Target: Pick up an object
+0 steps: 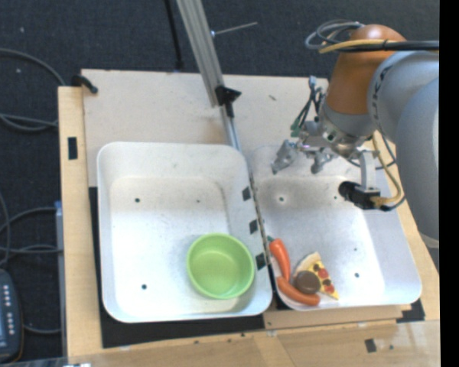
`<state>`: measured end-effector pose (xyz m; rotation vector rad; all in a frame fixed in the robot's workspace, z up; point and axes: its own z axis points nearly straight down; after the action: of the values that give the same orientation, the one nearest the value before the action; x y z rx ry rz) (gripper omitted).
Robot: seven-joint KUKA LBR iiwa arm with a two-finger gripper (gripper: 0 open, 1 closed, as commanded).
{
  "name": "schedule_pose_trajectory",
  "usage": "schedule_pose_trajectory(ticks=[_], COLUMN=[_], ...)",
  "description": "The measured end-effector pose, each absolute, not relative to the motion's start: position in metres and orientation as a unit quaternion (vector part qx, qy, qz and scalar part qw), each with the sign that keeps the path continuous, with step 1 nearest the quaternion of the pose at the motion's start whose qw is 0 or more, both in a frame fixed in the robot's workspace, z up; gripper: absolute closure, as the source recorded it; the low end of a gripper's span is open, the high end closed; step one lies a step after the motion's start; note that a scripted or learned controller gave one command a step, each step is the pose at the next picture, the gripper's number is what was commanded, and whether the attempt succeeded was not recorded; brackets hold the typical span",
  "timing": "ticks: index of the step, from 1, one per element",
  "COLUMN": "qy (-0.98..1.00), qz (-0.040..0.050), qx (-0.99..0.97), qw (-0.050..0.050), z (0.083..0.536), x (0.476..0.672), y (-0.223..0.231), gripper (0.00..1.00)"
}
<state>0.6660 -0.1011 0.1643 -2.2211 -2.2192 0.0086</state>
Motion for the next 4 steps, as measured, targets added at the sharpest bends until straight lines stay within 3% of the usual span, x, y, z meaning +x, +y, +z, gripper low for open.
schedule_pose_trajectory(ticks=[1, 2, 4], qy=[-0.706, -0.705, -0.707], qz=[0.0029, -0.001, -0.0024], qx=[-0.708, -0.709, -0.707], qw=[0.001, -0.002, -0.003], z=[0.101, 0.117, 0.237], x=[0.665, 0.668, 0.663], y=[-0.101, -0.102, -0.111], gripper=[0.0, 1.0, 1.0])
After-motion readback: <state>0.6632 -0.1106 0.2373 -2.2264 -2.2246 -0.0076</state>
